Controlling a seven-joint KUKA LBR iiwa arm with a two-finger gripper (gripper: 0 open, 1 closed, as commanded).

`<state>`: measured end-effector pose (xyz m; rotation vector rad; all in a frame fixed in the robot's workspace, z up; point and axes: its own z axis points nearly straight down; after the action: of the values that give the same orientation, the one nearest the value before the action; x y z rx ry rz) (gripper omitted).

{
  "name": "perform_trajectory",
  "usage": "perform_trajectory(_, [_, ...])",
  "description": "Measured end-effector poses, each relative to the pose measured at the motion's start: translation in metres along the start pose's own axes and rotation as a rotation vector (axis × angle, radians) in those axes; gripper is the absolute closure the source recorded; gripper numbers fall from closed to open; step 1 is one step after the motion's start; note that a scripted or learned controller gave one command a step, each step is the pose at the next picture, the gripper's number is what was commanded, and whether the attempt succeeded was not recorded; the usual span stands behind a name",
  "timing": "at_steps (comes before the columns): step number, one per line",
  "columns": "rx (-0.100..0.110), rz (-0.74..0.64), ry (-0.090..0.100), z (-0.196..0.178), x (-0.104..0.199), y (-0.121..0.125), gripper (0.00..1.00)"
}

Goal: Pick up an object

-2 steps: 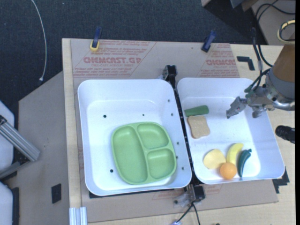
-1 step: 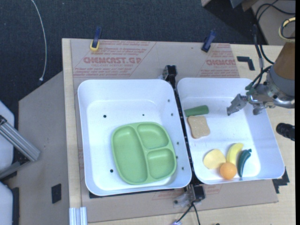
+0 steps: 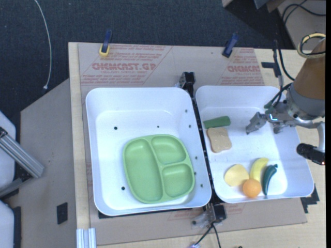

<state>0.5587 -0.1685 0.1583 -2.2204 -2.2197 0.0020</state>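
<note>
Item: bread slice [image 3: 220,139], just below the green pickle [image 3: 216,122]; likely light, soft. Pinch its long edges. Gripper [image 3: 262,123] released, holding nothing.

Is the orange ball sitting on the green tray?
No, the orange ball lies in the right bin beside the yellow fruit, while the green tray sits in the left bin.

Most of the arm [image 3: 313,81] is cut off by the picture's side, near the right bin [image 3: 243,99]. Its gripper [image 3: 258,122] is too small and blurry to read.
</note>
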Motion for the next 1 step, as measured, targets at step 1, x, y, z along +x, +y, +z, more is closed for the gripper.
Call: perform_trajectory(1, [0.005,-0.001,0.002,0.0561,0.0107,-0.0016,0.00])
